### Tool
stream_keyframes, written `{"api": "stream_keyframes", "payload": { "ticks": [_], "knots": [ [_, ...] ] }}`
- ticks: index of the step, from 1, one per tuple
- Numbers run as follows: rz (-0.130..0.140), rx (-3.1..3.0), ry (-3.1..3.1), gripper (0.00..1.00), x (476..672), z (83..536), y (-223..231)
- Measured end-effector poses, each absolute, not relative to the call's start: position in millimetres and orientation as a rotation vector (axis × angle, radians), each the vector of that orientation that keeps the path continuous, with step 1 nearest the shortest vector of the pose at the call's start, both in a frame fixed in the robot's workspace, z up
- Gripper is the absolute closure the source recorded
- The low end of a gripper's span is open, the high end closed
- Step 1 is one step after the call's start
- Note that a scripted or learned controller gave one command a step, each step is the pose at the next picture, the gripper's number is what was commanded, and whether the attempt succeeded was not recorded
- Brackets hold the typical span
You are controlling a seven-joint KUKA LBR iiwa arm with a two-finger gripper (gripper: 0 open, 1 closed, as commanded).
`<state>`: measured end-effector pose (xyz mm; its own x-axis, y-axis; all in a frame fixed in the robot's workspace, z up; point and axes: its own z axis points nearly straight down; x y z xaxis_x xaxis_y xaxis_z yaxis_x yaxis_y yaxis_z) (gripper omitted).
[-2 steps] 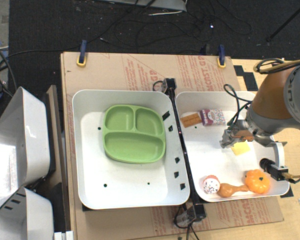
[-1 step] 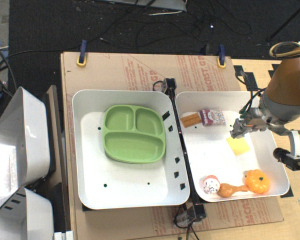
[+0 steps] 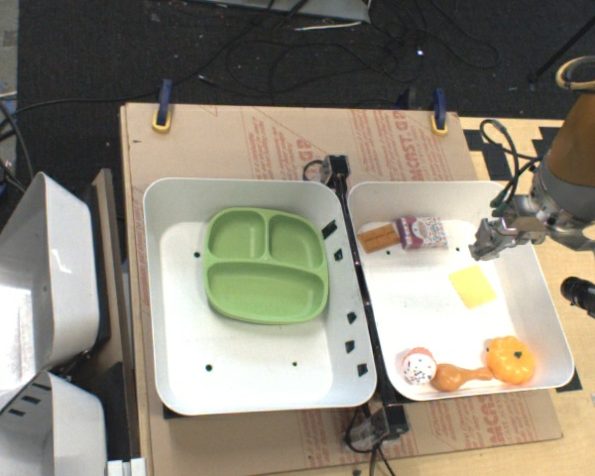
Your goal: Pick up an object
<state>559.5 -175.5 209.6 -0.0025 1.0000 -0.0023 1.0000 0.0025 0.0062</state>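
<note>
Gripper (image 3: pixel 488 240): over the right bin's (image 3: pixel 545 305) upper right; whether it is released or clenched, I cannot tell.
Nearest thing: yellow square (image 3: pixel 472 288), flat on the bin floor, just below-left of the gripper.
Others: packet (image 3: pixel 419 232) to the gripper's left; orange toy (image 3: pixel 509 359) well below.

Two white bins (image 3: pixel 169 296) on cardboard sheet (image 3: pixel 278 137), clamps (image 3: pixel 163 107), floor cables (image 3: pixel 228 58)

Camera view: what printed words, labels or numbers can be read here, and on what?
Cardboard sheet under the bins: red printing, upside down from this view, too faint to read.
Purple snack packet in the right bin: white label, too blurred to read.
Nothing else carries legible text.
</note>
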Motion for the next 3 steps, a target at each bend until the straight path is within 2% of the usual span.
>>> {"api": "stream_keyframes", "payload": {
  "ticks": [2,3],
  "knots": [
    [-0.001,2.216,2.232,1.0,538.3,210.1,-75.7],
    [0.001,2.215,2.232,1.0,535.3,213.1,-32.1]
  ]
}}
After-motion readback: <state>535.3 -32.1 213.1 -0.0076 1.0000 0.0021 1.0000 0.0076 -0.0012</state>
